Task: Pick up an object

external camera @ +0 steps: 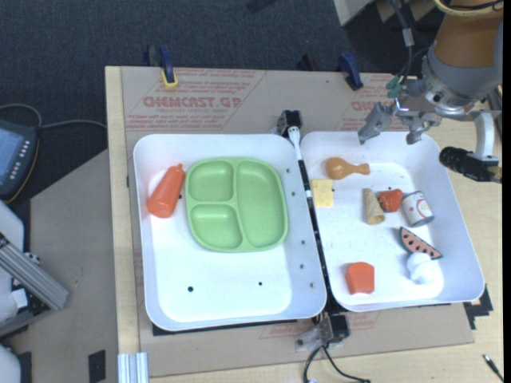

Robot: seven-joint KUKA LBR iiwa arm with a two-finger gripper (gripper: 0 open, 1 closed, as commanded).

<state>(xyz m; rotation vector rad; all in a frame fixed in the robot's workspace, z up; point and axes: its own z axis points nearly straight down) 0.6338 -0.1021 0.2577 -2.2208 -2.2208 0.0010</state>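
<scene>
My gripper point(392, 127) hangs open above the far edge of the right bin point(455, 282), with nothing between its fingers. Just below it in that bin lies a tan drumstick-shaped toy point(345, 167). Farther down are a pale yellow cheese block point(322, 192), a beige cork-like cylinder point(373, 207), a small red-orange piece point(390, 199), a white can point(416, 208), a watermelon slice point(418, 242), a white ball point(419, 268) and an orange cup point(360, 278).
The left bin point(160, 290) holds a green divided plate point(237, 203) and an orange bottle-shaped toy point(165, 191) along its left wall. Blue and yellow clamps point(165, 64) sit at the board's far edge. A dark device point(16, 159) stands off the bench to the left.
</scene>
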